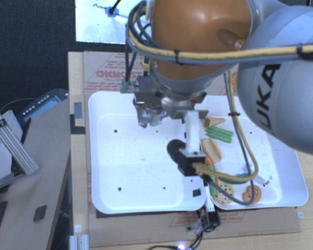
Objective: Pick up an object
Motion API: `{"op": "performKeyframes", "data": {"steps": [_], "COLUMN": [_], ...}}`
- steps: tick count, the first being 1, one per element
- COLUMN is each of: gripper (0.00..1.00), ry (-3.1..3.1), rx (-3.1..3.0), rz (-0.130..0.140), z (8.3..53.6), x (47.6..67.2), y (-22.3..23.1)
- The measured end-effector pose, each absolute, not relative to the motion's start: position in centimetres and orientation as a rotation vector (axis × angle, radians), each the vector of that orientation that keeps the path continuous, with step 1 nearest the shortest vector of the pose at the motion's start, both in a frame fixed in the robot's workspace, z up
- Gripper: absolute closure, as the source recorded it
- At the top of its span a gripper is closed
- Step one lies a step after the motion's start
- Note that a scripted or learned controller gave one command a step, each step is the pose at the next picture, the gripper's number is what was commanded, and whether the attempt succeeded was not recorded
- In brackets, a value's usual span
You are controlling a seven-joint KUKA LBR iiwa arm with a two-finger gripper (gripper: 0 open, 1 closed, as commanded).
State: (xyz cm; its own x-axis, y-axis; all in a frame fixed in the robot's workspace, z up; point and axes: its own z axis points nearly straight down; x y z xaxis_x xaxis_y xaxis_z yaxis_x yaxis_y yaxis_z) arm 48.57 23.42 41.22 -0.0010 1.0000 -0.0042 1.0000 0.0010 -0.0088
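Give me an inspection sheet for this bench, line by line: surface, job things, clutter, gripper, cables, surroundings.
Surface: two white bins side by side; left bin shows small dark specks on its floor; right bin is partly hidden by the arm.
Job's things: green piece, tan cone, round biscuit-like piece and orange ring, all lying in the right bin.
Clutter: small dark tile on the wooden bench.
Gripper: gripper hangs over the left bin's far part, apart from the objects.
Cables: yellow cable crosses the orange joint and loops down over the right bin.
Surroundings: printed cardboard under the bins; grey device and metal rail at left.
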Motion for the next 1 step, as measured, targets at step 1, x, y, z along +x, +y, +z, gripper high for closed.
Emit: {"op": "performKeyframes", "data": {"steps": [1], "gripper": [1.00], "ry": [-2.222], "rx": [-2.221], "rz": [0.000], "z": [39.58], "x": [49.10], "y": [23.44]}}
